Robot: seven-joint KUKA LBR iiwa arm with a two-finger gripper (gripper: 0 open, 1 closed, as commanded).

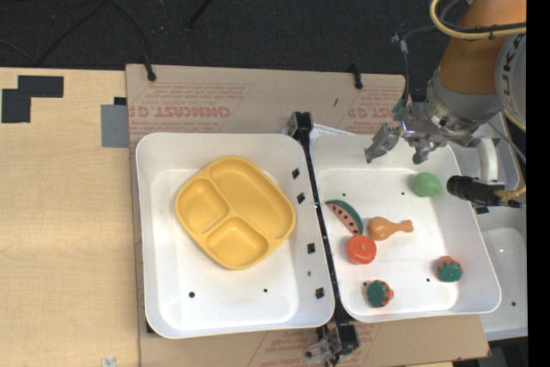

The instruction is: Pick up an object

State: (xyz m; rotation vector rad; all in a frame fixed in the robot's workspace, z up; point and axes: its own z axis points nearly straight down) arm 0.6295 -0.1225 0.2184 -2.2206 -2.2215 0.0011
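Note:
The right bin (481, 271) holds several toy foods: a green ball (425, 184), a watermelon slice (345, 215), an orange chicken drumstick (390, 228), a red tomato (362, 249) and two green-and-red strawberry-like pieces (378, 293) (448, 269). My gripper (400, 147) hangs above the far edge of the right bin, up and left of the green ball. Its two fingers are spread apart with nothing between them.
The left bin (163, 271) holds a yellow divided plate (235, 211). A black divider (314, 219) runs between the two bins. Cardboard (223, 103) lies under and behind the bins. The arm's orange band (490, 13) is at the upper right.

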